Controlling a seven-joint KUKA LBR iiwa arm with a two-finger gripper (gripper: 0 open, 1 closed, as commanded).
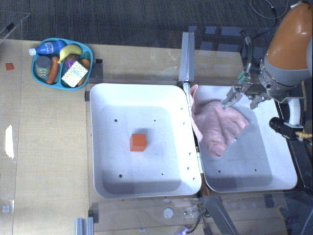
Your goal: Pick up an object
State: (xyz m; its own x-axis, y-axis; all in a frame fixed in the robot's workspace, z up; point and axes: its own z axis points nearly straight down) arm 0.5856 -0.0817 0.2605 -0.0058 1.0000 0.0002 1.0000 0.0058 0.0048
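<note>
Gripper (243, 96) hangs over the far side of the right bin, its 2 fingers spread apart with nothing between them, tips just above the upper right edge of the cloth. Going from the left: a blue tray (36, 75) of toy food sits on the wooden bench beyond the bins, well away from the arm's side and so probably not meant for picking. Next, the left bin (105, 180) holds 1 small orange block (138, 142) near its middle, lying flat and alone, well apart from the claw. Past the divider, the right bin (279, 175) holds a crumpled pink cloth (218, 125), bunched against the left wall with a fold draped up onto the rim. That cloth is the nearest thing to grasp: it lies just below and to the left of the open fingers, perhaps touching one tip, though the view is too coarse to say. I judge a short drop onto the nearest fold would serve
</note>
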